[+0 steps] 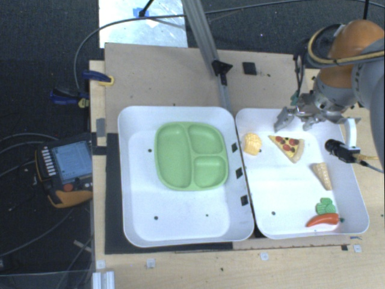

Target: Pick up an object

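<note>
The right bin [271, 221] holds a pizza slice [288, 146], a yellow lumpy ball [252, 143] by its left wall, a beige cone-shaped piece [323, 175] and a red vegetable with green leaves [324, 216] at the front right. My gripper [295, 123] hangs over the bin's back edge, just above and behind the pizza slice. Its fingers [281, 123] are spread open with nothing between them.
The left bin [138, 215] bears a green divided plate [192, 156]. A grey pole [201, 29] slants down to the back of the bench between the bins. Clamps and a handheld controller [65, 170] lie off the bench at the left.
</note>
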You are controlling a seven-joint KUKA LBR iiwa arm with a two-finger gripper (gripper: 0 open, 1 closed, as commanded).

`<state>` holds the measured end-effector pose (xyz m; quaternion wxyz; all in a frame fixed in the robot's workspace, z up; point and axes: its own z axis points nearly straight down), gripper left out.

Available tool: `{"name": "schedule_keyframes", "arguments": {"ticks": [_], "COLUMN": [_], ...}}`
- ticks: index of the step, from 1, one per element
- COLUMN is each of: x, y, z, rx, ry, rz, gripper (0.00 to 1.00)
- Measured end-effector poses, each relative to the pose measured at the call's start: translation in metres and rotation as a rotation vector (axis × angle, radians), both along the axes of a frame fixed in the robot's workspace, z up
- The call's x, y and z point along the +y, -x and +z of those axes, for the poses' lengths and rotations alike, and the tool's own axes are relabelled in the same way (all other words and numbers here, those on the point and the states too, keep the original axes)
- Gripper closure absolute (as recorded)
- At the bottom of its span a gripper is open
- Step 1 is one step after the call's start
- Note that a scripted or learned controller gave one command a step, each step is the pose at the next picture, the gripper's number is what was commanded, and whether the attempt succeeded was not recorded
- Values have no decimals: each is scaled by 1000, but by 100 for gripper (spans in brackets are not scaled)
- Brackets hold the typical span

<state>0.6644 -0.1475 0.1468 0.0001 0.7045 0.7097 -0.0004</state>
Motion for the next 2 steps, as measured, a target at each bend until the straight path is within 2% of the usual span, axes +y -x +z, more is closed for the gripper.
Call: {"name": "schedule_keyframes", "arguments": {"ticks": [1,2], "x": [5,4], "y": [1,-2], "z": [-61,-46], "rx": [1,-7], "ry": [0,2], "rz": [1,3], "gripper": [0,100]}}
